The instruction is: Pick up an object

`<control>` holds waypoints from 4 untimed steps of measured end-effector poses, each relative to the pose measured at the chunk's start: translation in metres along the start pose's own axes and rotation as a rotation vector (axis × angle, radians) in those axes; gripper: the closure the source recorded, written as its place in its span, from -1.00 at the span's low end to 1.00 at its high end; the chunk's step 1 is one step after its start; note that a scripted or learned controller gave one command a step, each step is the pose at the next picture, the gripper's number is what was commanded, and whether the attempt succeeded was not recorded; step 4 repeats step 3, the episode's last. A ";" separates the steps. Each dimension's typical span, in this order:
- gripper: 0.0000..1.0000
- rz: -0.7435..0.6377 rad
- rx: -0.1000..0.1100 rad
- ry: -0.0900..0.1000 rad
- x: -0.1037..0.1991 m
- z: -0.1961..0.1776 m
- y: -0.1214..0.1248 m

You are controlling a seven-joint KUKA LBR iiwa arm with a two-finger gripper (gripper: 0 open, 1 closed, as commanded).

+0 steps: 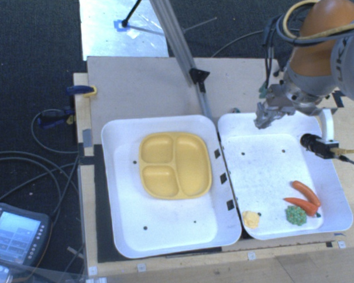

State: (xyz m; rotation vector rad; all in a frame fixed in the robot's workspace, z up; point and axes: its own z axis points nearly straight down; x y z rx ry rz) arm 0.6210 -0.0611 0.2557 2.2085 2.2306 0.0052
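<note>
Two sausages [304, 197] well apart from gripper [265, 120], near corner

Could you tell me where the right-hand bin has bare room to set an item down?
The right bin's middle and far half are bare, below the end effector. Its near edge is crowded: yellow piece, green piece, two orange sausages.

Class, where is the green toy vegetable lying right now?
The green toy vegetable lies in the right bin, near its front right corner, just below the two orange sausages.
</note>
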 end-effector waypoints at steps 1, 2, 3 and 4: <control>1.00 -0.001 0.001 0.001 0.050 0.014 0.021; 1.00 -0.001 0.001 0.001 0.105 0.022 0.044; 1.00 -0.001 0.002 0.002 0.159 0.032 0.057; 1.00 -0.001 0.002 0.002 0.159 0.032 0.057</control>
